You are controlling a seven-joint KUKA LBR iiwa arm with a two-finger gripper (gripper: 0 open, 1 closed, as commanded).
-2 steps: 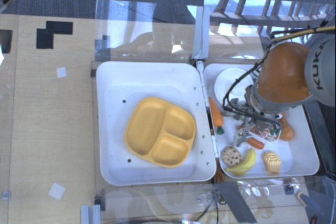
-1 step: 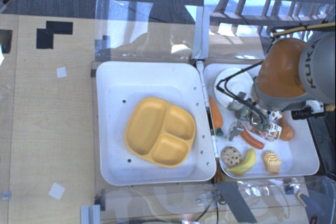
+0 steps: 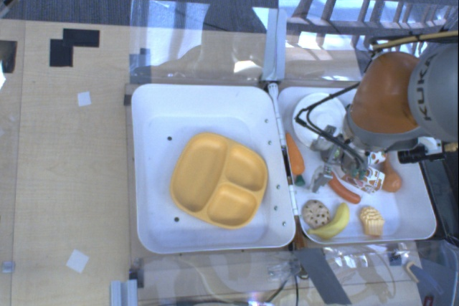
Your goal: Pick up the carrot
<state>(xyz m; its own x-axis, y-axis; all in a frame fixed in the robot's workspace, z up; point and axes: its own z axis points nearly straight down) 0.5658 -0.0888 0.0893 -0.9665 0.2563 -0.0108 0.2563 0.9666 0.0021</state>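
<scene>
The carrot (image 3: pixel 294 154), orange with a green top, lies along the left wall of the right bin (image 3: pixel 427 215), its green end toward the front. My gripper (image 3: pixel 324 174) hangs low over the middle of that bin, a short way right of the carrot. Nothing shows between its fingers. The arm's orange band and grey wrist cover the bin's back right part.
In the right bin lie a red sausage (image 3: pixel 344 190), a cookie (image 3: pixel 315 213), a banana (image 3: pixel 333 222), a yellow corn-like piece (image 3: pixel 371 219) and an orange item (image 3: pixel 391 179). The left bin (image 3: pixel 154 154) holds a yellow divided plate (image 3: pixel 219 179).
</scene>
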